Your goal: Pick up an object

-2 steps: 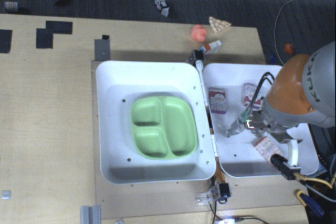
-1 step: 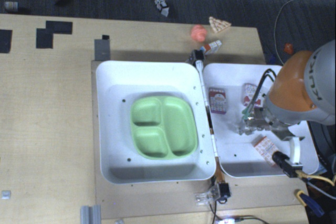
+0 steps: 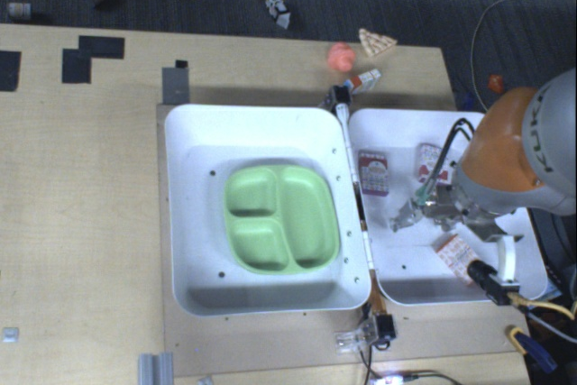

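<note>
My gripper [image 3: 410,216] is low in the right bin [image 3: 397,279], over bare white floor; whether it's open or closed, can't tell from here. Nothing visibly held. Small red-and-white packet [image 3: 373,172] lies flat just left of it, near the divider, w/ another packet [image 3: 427,161] beside it to the right. A third packet [image 3: 456,253] sits under my wrist. Left bin [image 3: 189,284] has a green divided tray [image 3: 279,216].
</note>
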Robot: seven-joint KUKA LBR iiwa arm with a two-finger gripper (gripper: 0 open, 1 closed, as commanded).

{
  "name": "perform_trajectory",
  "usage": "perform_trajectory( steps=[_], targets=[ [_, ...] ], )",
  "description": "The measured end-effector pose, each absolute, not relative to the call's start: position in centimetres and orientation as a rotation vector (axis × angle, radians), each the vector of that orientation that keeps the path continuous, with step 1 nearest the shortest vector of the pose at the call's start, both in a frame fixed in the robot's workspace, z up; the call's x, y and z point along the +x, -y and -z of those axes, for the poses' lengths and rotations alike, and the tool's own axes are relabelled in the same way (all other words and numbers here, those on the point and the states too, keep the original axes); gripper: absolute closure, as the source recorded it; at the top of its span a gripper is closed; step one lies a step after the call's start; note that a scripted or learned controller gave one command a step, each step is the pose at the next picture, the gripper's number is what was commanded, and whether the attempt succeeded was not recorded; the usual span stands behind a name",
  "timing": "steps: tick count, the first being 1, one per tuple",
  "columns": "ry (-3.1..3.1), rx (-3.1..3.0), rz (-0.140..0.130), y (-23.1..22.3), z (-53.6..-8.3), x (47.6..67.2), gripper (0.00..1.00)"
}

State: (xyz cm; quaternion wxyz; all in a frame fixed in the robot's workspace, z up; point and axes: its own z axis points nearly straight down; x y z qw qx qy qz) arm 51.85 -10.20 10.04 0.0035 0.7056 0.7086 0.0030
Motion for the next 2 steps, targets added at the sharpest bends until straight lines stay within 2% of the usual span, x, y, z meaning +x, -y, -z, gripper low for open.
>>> perform_trajectory(
  steps=[1, 2],
  targets=[
    [-2.225, 2.212, -0.006, 9.6, -8.6, 62.3, 0.00],
    [-2.228, 2.203, -0.011, 9.6, -9.8, 62.5, 1.00]
  ],
)
